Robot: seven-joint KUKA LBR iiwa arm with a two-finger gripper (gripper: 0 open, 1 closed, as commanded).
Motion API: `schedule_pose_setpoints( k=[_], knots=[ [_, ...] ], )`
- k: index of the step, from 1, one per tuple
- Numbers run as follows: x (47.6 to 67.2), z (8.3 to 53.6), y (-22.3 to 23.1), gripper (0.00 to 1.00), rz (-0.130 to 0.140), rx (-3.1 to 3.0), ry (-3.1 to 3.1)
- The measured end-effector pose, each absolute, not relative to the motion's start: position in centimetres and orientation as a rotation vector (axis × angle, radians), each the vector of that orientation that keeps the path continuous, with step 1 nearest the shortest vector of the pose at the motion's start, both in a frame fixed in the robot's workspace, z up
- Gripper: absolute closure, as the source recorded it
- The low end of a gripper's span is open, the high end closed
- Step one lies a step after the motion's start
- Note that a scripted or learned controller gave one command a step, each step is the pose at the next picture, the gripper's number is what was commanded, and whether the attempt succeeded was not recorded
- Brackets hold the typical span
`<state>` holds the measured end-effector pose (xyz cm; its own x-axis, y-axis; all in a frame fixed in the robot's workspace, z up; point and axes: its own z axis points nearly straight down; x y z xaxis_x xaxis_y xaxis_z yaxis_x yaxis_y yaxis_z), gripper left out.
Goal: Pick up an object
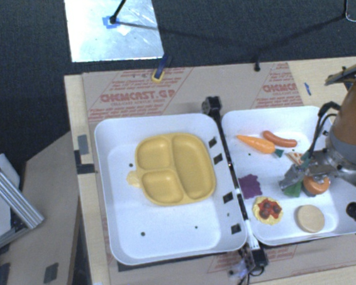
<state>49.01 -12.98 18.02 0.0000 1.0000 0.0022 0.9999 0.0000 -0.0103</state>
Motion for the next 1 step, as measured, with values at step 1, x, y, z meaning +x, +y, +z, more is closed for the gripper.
schedule_pose_setpoints(
  k=[1],
  knots=[
    [49.3, 18.51, -12.98, 0.0, -0.001, -2.219, -2.224]
  ],
)
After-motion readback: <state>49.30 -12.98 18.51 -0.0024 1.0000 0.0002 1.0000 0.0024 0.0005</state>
